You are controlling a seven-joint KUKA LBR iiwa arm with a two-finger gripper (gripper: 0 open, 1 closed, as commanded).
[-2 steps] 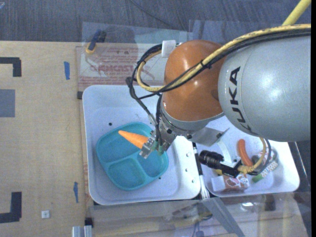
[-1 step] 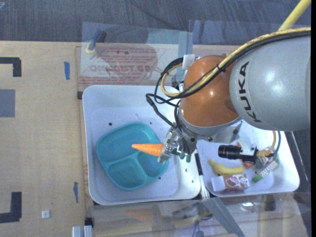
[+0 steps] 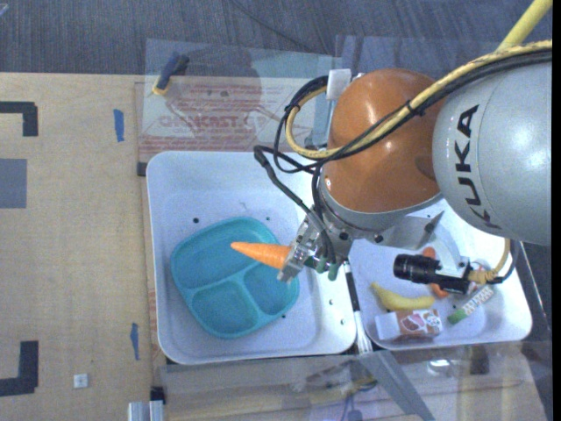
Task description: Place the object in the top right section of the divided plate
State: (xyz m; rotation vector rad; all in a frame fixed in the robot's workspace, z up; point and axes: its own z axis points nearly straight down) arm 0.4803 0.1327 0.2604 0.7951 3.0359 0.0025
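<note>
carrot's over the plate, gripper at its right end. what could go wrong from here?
1. The carrot lies across the top of the blue divided plate, near a divider ridge. It could end up straddling sections rather than sitting in the top right one.
2. The gripper meets only the carrot's thick end, so it may pivot or roll as the arm moves.
3. The carrot's end sits near the plate's right rim and might slip into the white bin.

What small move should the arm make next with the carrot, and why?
Probably lower a little and release: the gripper holds the carrot by its thick end, already above the upper right section of the blue divided plate.
</note>
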